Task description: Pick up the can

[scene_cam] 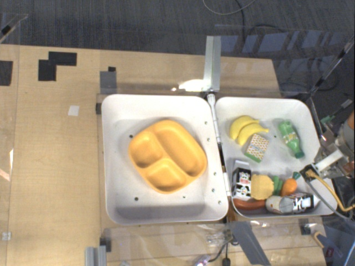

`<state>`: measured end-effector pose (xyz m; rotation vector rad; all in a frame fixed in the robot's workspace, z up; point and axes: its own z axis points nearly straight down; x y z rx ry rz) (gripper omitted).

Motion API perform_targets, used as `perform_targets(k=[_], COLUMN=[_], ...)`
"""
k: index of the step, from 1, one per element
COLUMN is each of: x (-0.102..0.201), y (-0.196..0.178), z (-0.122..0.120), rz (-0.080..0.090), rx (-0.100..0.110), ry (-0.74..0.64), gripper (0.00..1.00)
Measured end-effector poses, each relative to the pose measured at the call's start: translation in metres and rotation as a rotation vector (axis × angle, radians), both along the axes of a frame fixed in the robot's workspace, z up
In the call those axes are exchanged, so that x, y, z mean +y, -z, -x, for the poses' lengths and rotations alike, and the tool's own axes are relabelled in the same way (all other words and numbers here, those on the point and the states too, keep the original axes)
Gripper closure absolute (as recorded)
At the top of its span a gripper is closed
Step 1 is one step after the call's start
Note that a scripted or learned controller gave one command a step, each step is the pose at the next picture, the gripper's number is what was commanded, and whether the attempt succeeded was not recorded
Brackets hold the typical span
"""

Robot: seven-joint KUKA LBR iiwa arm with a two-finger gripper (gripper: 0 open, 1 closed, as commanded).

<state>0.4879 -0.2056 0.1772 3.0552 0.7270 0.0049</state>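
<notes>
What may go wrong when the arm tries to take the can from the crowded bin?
1. The can lies on its side against the right bin's front wall, leaving the fingers little room.
2. The carrot and the yellow fruit seem to touch it, so they may be grasped or pushed instead.

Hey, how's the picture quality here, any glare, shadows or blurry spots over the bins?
Camera view: bright glare patch at the left bin's back rim; soft shadow under the yellow tray; the can in the right bin looks washed out; the arm at the right is blurred.
</notes>
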Motion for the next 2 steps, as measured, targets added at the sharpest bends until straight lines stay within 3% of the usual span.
perform_targets(k=[1, 2], x=[0.000, 0.000], y=[-0.066, 0.019], z=[-0.001, 0.000], rz=[0.001, 0.001], rx=[-0.001, 0.001], ry=[-0.031, -0.415], gripper=[1.00, 1.00])
